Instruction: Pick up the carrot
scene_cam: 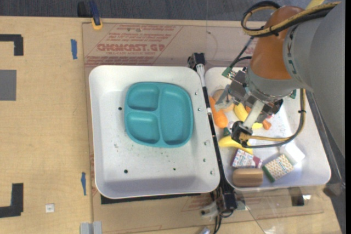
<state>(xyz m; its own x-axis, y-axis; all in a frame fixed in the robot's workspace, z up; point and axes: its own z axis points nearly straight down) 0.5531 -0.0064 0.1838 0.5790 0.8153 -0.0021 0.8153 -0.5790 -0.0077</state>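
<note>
Against the left wall of the right bin (315, 170), about midway along it, the carrot (219, 118) is lying on the white floor. Its long axis is running roughly along that wall, tilting slightly toward the bin's near right corner; which end is the tip cannot be told. The hand (237, 97) is hanging just beside it, toward the far edge and a little inward, at the end of the arm (271, 57) that is reaching in over the bin's right edge. Whether the hand is spread or pressed together cannot be told, and nothing is showing in its grip.

Room around the carrot is tight. The wall is closing off its left side and a yellow banana (231, 143) is lying just beside it toward the near edge. Farther toward the near edge, two patterned packets (245, 159) (278, 166) and a brown block (247, 177) are crowding the floor. The left bin (104, 134) is offering far more space, with a teal divided plate (159, 114) sitting in its middle and bare floor running all round it.

Behind the left bin's far edge, red print (131, 46) on a brown sheet on the tabletop (44, 118) is reading "CHEMCAST", with further letters too blurred to make out.
</note>
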